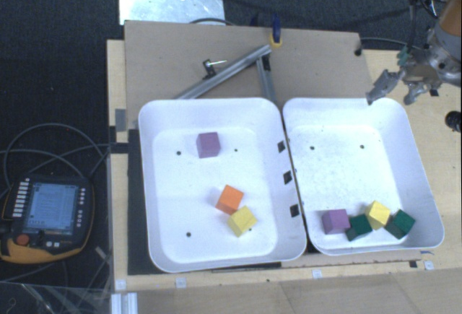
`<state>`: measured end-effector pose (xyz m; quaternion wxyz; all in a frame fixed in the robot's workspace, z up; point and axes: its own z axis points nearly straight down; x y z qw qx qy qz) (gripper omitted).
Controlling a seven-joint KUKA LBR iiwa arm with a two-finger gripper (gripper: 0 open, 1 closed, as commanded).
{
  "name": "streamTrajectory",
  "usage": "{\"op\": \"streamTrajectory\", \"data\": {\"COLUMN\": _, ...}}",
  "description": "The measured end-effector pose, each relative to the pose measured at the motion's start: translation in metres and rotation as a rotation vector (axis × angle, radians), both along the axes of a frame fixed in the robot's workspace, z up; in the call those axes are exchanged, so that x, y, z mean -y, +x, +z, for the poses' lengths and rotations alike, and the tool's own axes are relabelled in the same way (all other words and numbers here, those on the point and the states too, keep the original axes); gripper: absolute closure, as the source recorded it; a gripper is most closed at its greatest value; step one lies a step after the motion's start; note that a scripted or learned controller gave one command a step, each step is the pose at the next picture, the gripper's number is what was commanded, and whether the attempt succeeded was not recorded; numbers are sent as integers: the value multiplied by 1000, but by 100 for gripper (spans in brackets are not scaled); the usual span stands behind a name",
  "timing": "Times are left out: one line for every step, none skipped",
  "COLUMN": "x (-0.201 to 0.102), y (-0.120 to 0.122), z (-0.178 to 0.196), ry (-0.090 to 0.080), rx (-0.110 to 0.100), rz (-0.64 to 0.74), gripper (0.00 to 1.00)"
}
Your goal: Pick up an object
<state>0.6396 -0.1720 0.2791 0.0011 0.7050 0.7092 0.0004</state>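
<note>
Start with the right bin (415,161), whose near edge carries a tight row: a purple block (335,220), a dark green block (357,227), a yellow block (377,214) and a second green block (401,222), touching or nearly so. Treat these as light, rigid cubes with flat faces; take hold across two opposite faces. Expect crowding here to obstruct finger entry.

In the left bin (155,182), the orange block (229,198) and yellow cube (242,220) touch at a corner. Farther back, the lone purple cube (208,144) stands well apart and offers the freest approach.

The bin floors are smooth white, likely slippery. Beyond them lies the bench (317,53).

The pincer (397,89) hovers over the right bin's far corner, fingers spread, holding nothing.
</note>
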Motion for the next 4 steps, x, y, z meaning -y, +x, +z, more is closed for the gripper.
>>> {"op": "streamTrajectory", "data": {"x": 0, "y": 0, "z": 0, "ry": -1, "rx": 0, "rz": 0, "gripper": 0}}
{"op": "streamTrajectory", "data": {"x": 8, "y": -2, "z": -45, "ry": 0, "rx": -3, "rz": -4, "gripper": 0}}
{"op": "streamTrajectory", "data": {"x": 9, "y": -7, "z": -88, "ry": 0, "rx": -4, "rz": -4, "gripper": 0}}
{"op": "streamTrajectory", "data": {"x": 19, "y": -5, "z": -140, "ry": 0, "rx": -4, "rz": -4, "gripper": 0}}
